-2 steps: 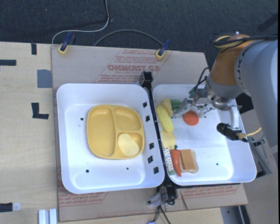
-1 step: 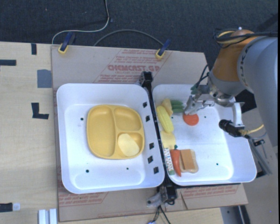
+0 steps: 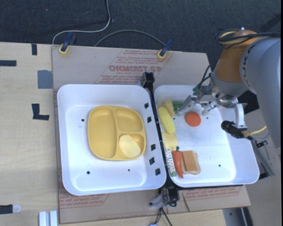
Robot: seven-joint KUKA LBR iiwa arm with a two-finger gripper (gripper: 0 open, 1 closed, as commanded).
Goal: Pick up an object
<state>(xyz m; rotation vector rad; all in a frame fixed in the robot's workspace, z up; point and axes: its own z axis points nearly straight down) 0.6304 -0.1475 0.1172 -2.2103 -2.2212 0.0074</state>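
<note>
Gripper (image 3: pixel 199 103) hangs over the right bin (image 3: pixel 236 166), fingers spread, nothing between them. Orange ball (image 3: pixel 193 119) lies on the bin floor just nearward of the fingertips, slightly left. A short descent toward it seems required.

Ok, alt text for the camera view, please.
The grey arm's pincer hovers over the right white bin, just above a small orange-red ball. The left white bin holds a yellow divided plastic tray.

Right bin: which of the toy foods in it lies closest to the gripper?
The round orange-red tomato-like ball, alone just below the gripper; the yellow corn cob and the others line the left wall.
</note>
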